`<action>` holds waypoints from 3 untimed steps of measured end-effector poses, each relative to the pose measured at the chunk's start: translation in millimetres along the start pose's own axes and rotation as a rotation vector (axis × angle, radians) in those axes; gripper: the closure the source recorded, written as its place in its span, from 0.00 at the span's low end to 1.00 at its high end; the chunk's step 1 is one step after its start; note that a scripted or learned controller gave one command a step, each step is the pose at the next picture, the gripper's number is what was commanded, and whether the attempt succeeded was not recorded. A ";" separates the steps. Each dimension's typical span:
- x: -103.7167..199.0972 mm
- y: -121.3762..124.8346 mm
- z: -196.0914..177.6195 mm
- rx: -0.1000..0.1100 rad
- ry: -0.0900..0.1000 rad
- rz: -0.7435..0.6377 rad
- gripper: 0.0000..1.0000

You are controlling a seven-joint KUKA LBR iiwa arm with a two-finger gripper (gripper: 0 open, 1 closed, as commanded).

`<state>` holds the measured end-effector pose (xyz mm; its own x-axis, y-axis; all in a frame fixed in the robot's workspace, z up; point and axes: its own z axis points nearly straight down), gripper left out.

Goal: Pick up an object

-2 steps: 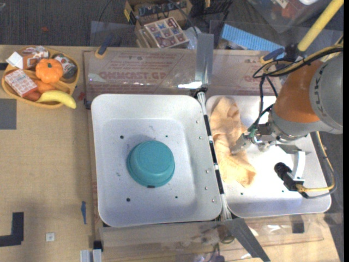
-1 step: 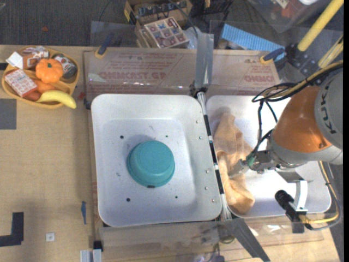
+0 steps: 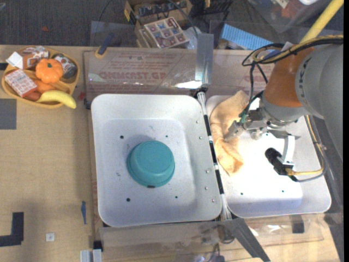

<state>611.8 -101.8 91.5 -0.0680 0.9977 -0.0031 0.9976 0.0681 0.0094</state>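
My arm (image 3: 322,81) is grey with an orange band. Below me the cloth (image 3: 226,130) is pale tan, the bowl (image 3: 151,163) plain teal, both bins (image 3: 109,124) white. The pumpkin (image 3: 49,71) is orange, the banana (image 3: 58,97) yellow.

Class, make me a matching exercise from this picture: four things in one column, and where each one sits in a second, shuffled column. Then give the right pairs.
Things:
1. teal bowl
2. tan cloth
3. banana
4. gripper

Places:
A. in the basket at the top left
B. over the cloth's upper part
C. in the left bin
D. against the right bin's left wall

Pairs: 1-C, 2-D, 3-A, 4-B
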 end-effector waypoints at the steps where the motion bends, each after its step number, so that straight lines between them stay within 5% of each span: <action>1: -72.0 4.3 -46.4 0.006 0.001 -0.022 0.00; 2: -41.9 55.1 1.4 0.000 -0.002 -0.165 0.00; 3: -11.5 55.4 0.6 0.005 -0.007 -0.286 0.00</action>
<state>667.8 -109.5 91.4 -0.3468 0.9379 -0.0121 0.9379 0.3468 0.0023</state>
